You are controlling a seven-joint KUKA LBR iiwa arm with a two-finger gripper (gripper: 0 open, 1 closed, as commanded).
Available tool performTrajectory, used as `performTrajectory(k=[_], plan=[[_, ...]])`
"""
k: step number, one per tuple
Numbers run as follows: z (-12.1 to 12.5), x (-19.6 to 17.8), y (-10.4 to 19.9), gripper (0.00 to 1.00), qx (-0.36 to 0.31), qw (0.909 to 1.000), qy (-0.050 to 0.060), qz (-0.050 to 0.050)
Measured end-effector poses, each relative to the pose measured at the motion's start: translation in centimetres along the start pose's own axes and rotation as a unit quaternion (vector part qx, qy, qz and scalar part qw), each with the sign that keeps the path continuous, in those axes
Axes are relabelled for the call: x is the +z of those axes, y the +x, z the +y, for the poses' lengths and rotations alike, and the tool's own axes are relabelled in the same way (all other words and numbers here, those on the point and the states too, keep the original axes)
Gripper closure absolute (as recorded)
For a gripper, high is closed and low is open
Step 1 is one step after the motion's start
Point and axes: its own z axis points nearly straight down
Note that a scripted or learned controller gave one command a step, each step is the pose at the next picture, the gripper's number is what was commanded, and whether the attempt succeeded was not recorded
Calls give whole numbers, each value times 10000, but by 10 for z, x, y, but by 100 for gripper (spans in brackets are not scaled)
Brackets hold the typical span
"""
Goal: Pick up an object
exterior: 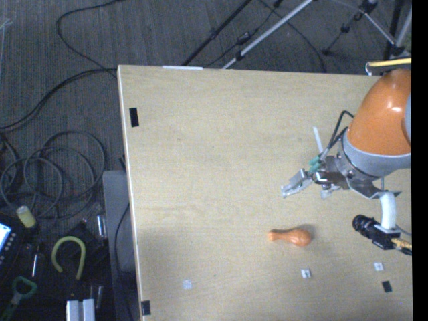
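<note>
Tool [293,187] hangs near, apart from orange pear-shaped object [291,237] below.

Even, soft light — faint shadows on the tabletop [221,159] — whole frame slightly grainy and blurred.

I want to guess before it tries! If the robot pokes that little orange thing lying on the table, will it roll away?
Probably a bit. The orange thing looks rounded, fat at one end and thin at the other, so it would likely swing in a curve. It looks small and smooth, so the gripper may slip off. The table looks flat.
</note>
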Motion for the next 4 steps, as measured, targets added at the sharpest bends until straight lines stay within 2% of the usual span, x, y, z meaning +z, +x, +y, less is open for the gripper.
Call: performTrajectory(k=[1, 2, 3, 4], plan=[[25, 6, -48, 0, -309, 9995, -7, -8], [75, 2, -96, 0, 778, 9970, -8, -6], [137, 78, -84, 0, -282, 9996, -8, -15], [175, 131, -82, 0, -682, 9977, -11, -25]])
